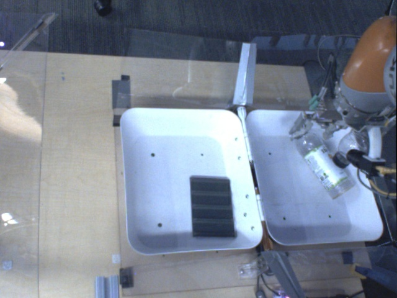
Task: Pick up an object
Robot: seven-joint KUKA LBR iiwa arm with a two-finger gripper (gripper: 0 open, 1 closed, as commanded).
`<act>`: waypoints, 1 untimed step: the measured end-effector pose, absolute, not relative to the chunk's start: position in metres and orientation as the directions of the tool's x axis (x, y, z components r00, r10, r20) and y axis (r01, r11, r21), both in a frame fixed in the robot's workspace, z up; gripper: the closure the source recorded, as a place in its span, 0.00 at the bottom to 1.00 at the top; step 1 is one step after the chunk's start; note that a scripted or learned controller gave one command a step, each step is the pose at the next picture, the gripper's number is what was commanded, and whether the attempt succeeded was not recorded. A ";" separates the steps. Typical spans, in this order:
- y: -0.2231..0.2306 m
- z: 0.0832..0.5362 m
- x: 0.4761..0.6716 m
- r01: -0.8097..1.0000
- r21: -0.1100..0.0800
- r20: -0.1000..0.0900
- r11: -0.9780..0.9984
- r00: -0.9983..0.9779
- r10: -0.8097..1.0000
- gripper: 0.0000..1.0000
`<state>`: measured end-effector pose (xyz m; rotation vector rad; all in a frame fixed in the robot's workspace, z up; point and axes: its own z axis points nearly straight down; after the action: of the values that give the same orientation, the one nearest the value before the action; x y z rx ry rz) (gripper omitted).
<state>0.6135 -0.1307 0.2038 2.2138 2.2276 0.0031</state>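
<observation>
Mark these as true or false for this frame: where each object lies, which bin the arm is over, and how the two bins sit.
1. The black ribbed block lies in the left bin. True.
2. The clear plastic bottle stands upright in the left bin. False: it lies on its side in the right bin.
3. The end effector is over the right bin, near the bottle. True.
4. The block lies in the left bin's far corner. False: it lies toward the near edge.
5. The bins sit side by side. True.
</observation>
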 end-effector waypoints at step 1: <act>-0.201 0.135 0.620 0.987 0.003 -0.001 0.163 -0.163 0.987 0.00</act>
<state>0.6203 -0.2011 0.1355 2.0305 2.3941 0.0032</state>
